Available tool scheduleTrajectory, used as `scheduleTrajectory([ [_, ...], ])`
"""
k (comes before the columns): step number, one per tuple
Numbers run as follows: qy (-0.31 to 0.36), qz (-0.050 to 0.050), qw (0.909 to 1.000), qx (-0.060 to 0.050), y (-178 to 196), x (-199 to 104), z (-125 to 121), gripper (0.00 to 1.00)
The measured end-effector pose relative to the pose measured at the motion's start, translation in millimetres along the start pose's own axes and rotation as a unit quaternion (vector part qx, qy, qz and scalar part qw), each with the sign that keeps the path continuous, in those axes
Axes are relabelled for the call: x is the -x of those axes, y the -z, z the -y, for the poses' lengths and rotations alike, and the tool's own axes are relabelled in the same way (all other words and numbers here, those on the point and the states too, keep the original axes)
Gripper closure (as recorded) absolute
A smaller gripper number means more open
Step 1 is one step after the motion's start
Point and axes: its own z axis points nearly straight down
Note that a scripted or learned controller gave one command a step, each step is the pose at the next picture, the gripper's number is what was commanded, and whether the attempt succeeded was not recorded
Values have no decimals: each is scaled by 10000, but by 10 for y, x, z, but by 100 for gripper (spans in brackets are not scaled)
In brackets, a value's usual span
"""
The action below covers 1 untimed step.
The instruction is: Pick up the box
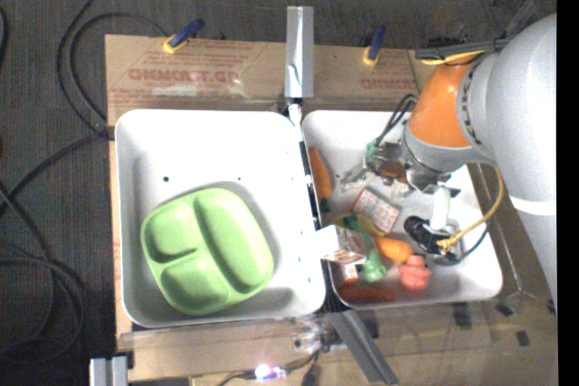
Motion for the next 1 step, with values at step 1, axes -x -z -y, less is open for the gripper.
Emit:
scheduleTrajectory([
  [1,-1606,11,9870,6,5,190,148,0],
])
